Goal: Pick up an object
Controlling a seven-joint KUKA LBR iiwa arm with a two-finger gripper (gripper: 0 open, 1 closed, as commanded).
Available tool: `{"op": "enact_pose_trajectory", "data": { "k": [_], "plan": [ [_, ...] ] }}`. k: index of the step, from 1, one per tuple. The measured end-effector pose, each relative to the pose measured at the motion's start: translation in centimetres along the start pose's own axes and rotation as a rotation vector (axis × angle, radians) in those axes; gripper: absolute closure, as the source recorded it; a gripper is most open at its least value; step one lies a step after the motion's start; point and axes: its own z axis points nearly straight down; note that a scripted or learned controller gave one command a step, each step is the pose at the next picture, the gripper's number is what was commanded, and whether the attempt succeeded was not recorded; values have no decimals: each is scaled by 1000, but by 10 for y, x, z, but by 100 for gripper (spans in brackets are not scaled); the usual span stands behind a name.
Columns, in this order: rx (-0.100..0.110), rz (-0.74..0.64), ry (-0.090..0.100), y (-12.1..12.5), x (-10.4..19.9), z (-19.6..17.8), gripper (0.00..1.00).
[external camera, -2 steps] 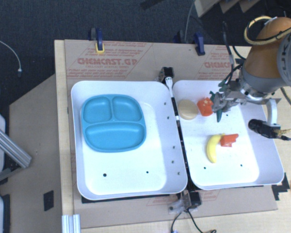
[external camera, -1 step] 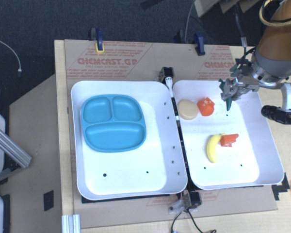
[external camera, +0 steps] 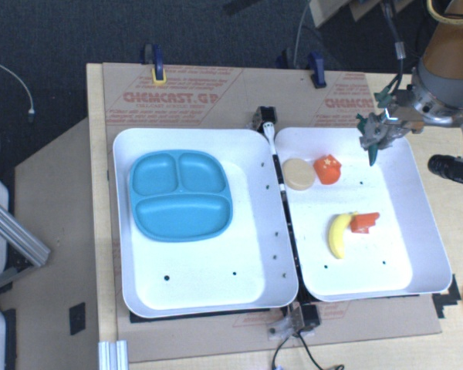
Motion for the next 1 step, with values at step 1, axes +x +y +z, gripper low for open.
{"op": "enact_pose_trajectory", "data": {
  "k": [1],
  "plan": [
    [3, -5, 3, 21, 53, 6, 100]
  ]
}}
